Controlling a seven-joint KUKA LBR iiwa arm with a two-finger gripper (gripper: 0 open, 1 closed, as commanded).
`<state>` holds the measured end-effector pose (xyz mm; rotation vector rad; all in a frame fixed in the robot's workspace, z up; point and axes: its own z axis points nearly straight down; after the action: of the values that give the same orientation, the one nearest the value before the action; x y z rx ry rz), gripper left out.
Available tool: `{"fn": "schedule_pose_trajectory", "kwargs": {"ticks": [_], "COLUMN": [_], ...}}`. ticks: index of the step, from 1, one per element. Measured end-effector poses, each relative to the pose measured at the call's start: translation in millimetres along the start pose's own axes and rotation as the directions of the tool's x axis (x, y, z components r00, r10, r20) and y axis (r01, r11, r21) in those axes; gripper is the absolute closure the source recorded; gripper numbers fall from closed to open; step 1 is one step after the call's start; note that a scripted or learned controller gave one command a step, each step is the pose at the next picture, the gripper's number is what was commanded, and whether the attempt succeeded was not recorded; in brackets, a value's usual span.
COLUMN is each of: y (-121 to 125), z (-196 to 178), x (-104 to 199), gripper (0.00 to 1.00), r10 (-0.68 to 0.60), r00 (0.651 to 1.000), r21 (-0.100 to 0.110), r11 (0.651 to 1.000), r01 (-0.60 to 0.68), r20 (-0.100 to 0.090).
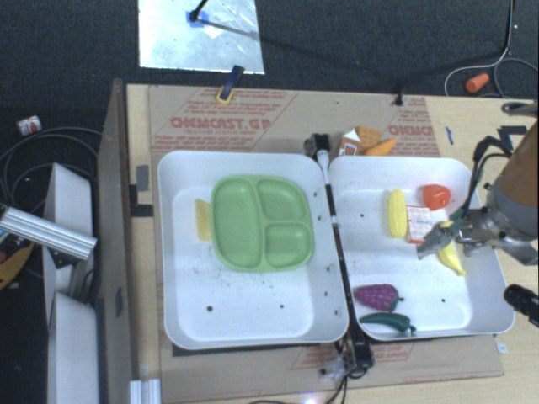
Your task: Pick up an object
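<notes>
Yellow banana (pixel 452 258) lies in the right bin (pixel 421 318) just under the pincer (pixel 440 241); whether it's spread I cannot tell. Crowding the red-white packet (pixel 418 222), it may slip sideways.

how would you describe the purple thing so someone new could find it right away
Look in the right-hand white bin, the one without the green divided plate. Near its front edge, close to the divider between the bins, lies a toy bunch of grapes, just above a green pepper. It is the only purple item there.
</notes>
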<state>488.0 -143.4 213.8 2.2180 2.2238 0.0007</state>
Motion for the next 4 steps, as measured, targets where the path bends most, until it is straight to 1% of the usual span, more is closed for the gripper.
{"fn": "schedule_pose_trajectory", "kwargs": {"ticks": [1,2,3,4], "y": [-5,42,131,128], "z": [129,129,128,118], "x": [-58,-27,-31,-32], "gripper": [0.00,0.00,0.00,1.00], "r10": [0.007,-0.005,-0.006,-0.005], "r00": [1.000,1.000,1.000,1.000], "r21": [0.009,-0.004,-0.010,-0.005], "r11": [1.000,1.000,1.000,1.000], "r01": [-0.007,0.005,0.006,0.005], "r20": [0.000,0.000,0.002,0.001]}}
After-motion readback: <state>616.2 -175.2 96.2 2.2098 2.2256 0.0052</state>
